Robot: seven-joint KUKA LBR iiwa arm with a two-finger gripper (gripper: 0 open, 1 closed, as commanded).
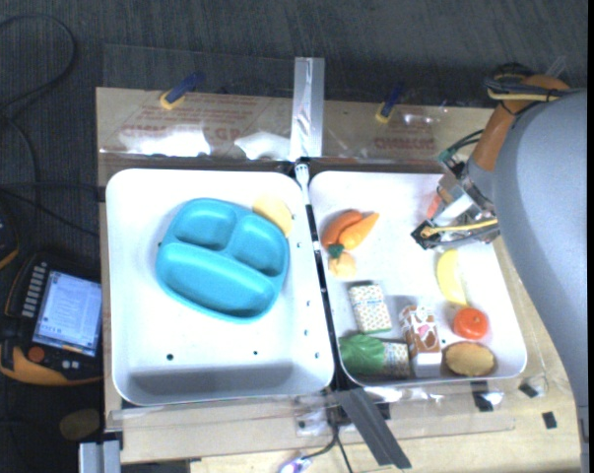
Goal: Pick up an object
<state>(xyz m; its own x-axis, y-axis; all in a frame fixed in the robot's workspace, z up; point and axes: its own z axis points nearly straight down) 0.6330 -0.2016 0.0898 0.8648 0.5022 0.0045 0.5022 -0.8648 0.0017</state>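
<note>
My gripper (452,229) hangs over the upper right part of the right bin (405,190), just above a yellow banana (451,276). I see nothing held in it. Elsewhere in the right bin lie an orange carrot (348,228), a small patterned carton (369,307), a green vegetable (363,349), a second small carton (422,333), a red tomato (470,322) and a brown roll (469,360).
The left bin (139,343) holds a blue divided plate (221,256) with a yellow piece (274,212) at its upper right corner. A raised rim (316,284) separates the two bins. The arm's grey body (558,215) covers the right side.
</note>
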